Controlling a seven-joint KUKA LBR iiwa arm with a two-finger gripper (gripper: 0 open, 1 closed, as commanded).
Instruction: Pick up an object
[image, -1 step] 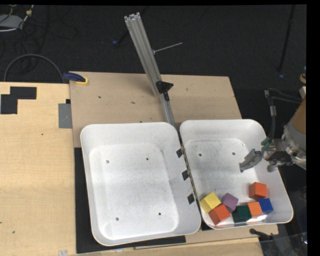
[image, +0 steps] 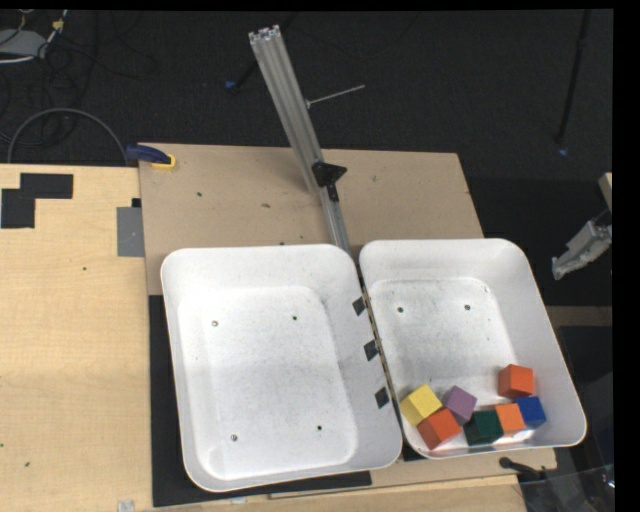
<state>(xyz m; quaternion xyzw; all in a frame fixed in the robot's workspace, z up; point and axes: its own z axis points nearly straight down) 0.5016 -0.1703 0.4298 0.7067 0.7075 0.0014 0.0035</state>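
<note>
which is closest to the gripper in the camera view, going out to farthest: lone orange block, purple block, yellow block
From the gripper at the right edge, above the right bin:
1. Lone orange block, by the bin's right wall.
2. Purple block, middle of the cluster.
3. Yellow block, left end, near the divider.

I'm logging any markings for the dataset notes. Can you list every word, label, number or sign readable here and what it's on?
None: no readable text shows on the two shallow white bins, the coloured wooden blocks or the tan bench board.
</note>
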